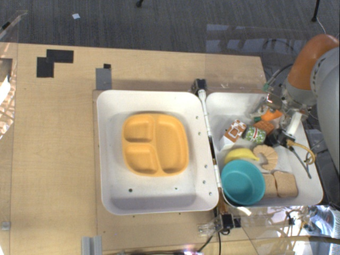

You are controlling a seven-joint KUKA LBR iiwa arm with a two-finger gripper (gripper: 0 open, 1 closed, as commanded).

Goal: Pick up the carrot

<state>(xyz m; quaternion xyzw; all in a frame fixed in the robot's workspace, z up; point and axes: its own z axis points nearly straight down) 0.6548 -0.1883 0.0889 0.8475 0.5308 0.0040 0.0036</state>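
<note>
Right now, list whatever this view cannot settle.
Camera view:
- Carrot: mostly hidden under the arm; held or loose, cannot tell.
- Banana: lower edge hidden behind the bowl.
- Carton: print too small to read.
- The arm itself: cut off by the right edge.

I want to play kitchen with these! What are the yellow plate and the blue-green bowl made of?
The yellow plate looks like moulded plastic: one even colour, rounded compartment ridges and a dull matte surface. The blue-green bowl also seems to be plastic: smooth, with a soft sheen and a thin even rim. Neither is certain from the look alone.
</note>
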